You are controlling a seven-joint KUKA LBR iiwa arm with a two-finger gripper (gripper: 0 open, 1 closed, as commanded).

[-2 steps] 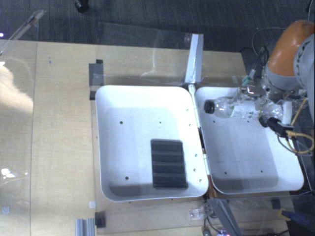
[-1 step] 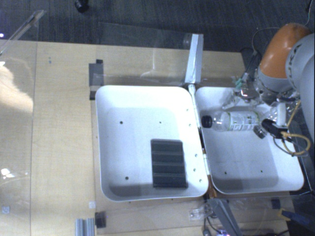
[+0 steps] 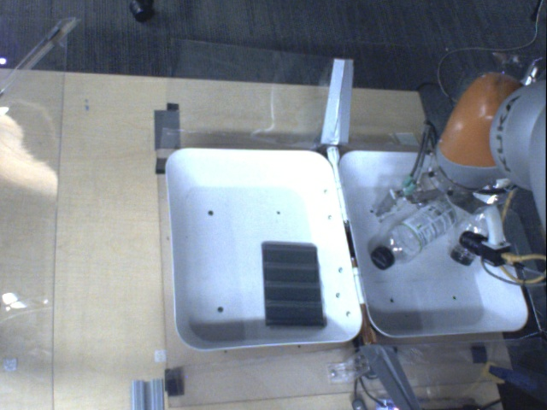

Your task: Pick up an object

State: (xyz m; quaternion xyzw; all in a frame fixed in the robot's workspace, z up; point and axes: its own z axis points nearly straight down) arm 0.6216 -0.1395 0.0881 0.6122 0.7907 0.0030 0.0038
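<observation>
clear plastic bottle lies on its side in the right bin, dark cap toward 8 o'clock, base toward 2 o'clock; that diagonal is its long axis. the pincer hangs under the grey-and-orange wrist at the bin's 1 o'clock region, just beside the bottle's upper flank. from the pincer the bottle's middle lies toward 5 o'clock, very near, perhaps touching. cannot tell whether the pincer is apart or together: glare and transparent plastic hide it. judgement: a grasp would need to close across the diagonal, not along it.

left bin holds a dark ribbed block at its 5 o'clock part, well apart from the arm. the wooden surface runs pale toward 9 o'clock, with a clear panel over that side; dark floor at 12 o'clock.
</observation>
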